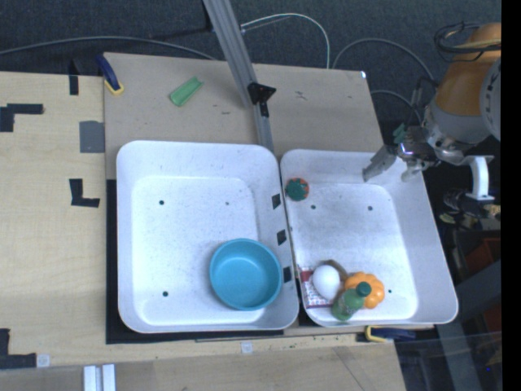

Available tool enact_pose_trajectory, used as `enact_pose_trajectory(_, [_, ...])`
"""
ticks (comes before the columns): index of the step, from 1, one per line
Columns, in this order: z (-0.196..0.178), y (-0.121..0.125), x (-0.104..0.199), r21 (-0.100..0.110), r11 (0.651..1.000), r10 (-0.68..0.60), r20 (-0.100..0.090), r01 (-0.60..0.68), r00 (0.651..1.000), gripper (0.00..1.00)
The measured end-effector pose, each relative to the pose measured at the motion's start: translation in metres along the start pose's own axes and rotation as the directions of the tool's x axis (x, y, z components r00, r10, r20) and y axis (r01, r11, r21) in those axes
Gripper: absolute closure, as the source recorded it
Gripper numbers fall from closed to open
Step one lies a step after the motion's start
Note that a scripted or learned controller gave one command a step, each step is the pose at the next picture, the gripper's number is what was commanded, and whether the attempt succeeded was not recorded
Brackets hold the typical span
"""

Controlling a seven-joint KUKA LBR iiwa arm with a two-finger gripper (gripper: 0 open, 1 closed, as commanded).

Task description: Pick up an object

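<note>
Gripper low, grey wrist tilted leftward

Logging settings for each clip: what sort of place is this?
Likely a robotics lab grasping bench: two white bins on a board, a robot arm reaching in, loose cables, and toy items like a blue bowl.

A blue bowl is seen upright in the left bin, near that bin's front right corner. In the right bin, a small green and red ball is found near the back left corner, well apart from the rest. At the front left of the same bin, a white egg is lying beside an orange fruit-like piece, and a green piece is touching the latter's front.
</note>
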State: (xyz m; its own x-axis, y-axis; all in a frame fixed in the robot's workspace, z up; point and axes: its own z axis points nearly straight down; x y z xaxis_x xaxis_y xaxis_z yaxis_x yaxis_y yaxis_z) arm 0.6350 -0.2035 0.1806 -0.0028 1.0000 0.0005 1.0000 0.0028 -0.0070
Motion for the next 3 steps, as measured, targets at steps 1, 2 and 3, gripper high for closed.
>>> enact_pose_trajectory(1, [0.046,0.004,-0.002,-0.001,1.0,0.0,0.001,0.0,1.0,0.0])
enact_pose_trajectory(2, [0.032,0.006,-0.002,-0.006,1.0,-0.002,0.002,0.002,1.0,1.0])
enact_pose_trajectory(3, [-0.032,0.006,-0.001,-0.012,1.0,0.002,0.002,-0.002,1.0,1.0])
